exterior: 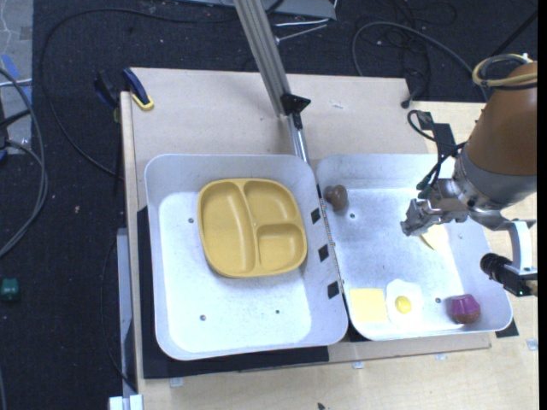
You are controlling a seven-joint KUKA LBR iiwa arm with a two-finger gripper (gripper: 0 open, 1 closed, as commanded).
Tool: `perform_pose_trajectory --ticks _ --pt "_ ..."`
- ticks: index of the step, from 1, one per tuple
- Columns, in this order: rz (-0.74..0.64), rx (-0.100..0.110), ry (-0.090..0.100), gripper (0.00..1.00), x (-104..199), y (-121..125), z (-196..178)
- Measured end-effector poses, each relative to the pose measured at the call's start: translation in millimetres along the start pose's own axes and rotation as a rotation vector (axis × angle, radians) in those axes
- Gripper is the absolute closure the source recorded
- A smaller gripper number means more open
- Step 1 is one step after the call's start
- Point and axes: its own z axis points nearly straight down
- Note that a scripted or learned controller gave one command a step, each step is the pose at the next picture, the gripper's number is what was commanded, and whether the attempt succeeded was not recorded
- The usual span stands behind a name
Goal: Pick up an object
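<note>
While black cables trail over the dark floor around it, the pale wooden counter [214, 114] carries two shallow white bins: the left bin [171, 314] holds a yellow three-compartment plastic plate [252, 227]. Over the right bin [376, 205] the claw [419, 220] hovers low, its opening impossible to judge. A pale yellow wedge [432, 241] lies just beside it; a fried-egg toy [403, 301], yellow square [368, 305], purple piece [464, 308] and brown lump [337, 196] lie farther off.

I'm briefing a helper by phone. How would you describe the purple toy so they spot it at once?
Start at the right-hand bin. Along its near edge lie a yellow square, a fried egg and, nearest the right corner, the purple toy. It alone is dark purple and chunky; its neighbours are flat and pale.
</note>
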Motion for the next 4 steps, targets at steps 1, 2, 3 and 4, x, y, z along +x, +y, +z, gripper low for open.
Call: perform_pose_trajectory --ticks 1,2,3,4 --pt "-0.001 0.002 0.000 1.00 -0.2 1.3 -47.9" --pt "-0.005 0.007 0.002 1.00 45.0 21.6 -31.2" --pt "-0.006 0.005 0.003 1.00 94.0 37.7 -34.7" --pt "-0.006 0.007 0.003 1.00 143.4 56.7 -16.0"
